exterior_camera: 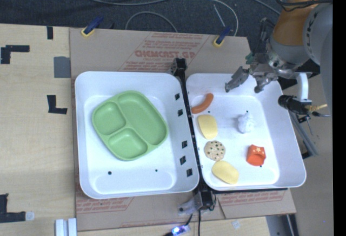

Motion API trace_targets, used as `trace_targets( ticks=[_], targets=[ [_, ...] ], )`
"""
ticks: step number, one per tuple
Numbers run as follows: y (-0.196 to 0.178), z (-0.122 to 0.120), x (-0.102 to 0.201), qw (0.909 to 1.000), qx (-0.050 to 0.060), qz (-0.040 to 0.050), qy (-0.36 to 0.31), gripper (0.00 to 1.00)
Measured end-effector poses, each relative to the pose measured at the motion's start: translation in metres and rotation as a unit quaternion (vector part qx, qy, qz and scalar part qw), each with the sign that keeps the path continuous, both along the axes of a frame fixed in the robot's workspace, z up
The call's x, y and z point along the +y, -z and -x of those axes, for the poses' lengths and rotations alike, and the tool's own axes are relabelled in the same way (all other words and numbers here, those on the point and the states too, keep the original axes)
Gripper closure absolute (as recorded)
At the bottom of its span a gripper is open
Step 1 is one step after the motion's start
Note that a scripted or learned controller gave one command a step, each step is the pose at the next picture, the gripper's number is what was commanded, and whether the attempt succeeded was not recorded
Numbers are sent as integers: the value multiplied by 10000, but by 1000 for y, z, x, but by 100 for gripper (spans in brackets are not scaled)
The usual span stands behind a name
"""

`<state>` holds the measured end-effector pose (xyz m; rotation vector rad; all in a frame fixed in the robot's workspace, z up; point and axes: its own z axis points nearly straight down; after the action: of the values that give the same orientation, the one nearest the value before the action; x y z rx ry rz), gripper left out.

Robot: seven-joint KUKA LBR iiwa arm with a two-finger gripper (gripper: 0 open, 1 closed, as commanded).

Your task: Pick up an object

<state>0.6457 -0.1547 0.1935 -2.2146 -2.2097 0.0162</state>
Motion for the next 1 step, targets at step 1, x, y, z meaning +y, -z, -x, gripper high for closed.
trace_targets(
  ticks=[1],
  targets=[
    [-10,-3,0,10000,-73,11,-18,0]
  ],
)
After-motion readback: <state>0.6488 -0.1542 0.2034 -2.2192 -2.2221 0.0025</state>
